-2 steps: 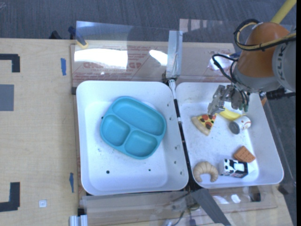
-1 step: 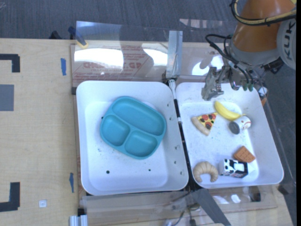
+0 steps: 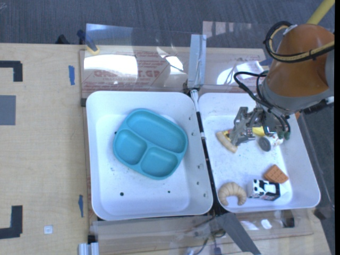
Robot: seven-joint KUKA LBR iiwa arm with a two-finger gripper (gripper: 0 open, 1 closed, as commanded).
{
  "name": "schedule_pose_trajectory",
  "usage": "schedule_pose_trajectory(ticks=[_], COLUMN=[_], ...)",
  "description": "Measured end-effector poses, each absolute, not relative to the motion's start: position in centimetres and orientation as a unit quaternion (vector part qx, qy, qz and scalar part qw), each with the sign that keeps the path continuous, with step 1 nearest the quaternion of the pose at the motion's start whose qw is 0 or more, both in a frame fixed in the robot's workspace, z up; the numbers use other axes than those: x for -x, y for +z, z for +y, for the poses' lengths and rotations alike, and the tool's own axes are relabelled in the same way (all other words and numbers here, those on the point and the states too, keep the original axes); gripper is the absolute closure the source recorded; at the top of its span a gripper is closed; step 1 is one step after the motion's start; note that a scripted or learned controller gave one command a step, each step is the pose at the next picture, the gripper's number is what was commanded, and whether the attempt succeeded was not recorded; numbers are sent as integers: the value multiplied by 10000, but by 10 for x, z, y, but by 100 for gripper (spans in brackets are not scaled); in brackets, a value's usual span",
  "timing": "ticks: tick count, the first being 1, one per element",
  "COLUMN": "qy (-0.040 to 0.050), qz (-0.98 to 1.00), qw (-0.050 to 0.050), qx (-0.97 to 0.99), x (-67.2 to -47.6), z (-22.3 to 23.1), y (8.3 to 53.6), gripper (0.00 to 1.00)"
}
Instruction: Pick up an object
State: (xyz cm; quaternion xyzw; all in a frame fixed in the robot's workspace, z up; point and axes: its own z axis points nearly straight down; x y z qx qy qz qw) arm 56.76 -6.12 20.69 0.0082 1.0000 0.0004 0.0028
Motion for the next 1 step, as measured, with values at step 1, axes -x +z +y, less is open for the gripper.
schedule_pose_trajectory(ticks=[1], qy=[11], qz=[9866], qw=[6], qx=[-1634], x=[-537], z=[10], y=[206], gripper=[100])
